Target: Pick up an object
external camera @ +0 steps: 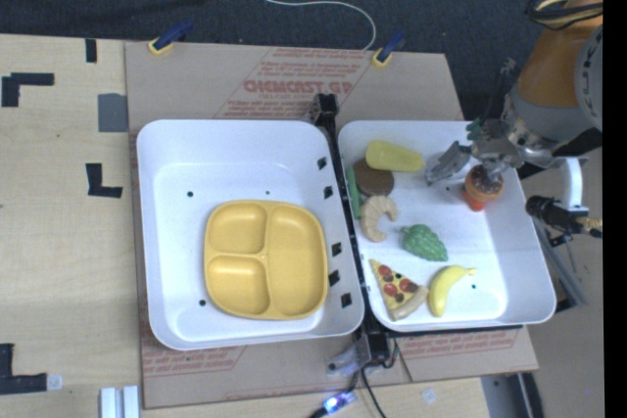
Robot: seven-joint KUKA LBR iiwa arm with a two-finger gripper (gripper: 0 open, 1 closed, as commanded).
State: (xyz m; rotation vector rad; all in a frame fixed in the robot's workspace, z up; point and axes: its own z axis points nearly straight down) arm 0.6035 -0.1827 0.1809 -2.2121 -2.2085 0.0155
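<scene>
Pizza slice [396, 287] and banana [448, 289] lie nearest you in the right bin [509, 308], well below and left of the pincer [458, 166]; the green leafy piece [424, 241] and the pale croissant-like piece [377, 216] sit between them and it. The small orange-red object [477, 190], the likeliest thing to take, rests just beside the pincer on its lower right, close enough that you cannot tell whether they touch, nor whether the fingers are spread or pressed together. Centre the pincer over it before you descend, and keep off the bin wall. The brown disc [373, 179] and yellow piece [394, 156] lie to its left, the yellow tray [265, 258] well beyond in the left bin [157, 210].
</scene>
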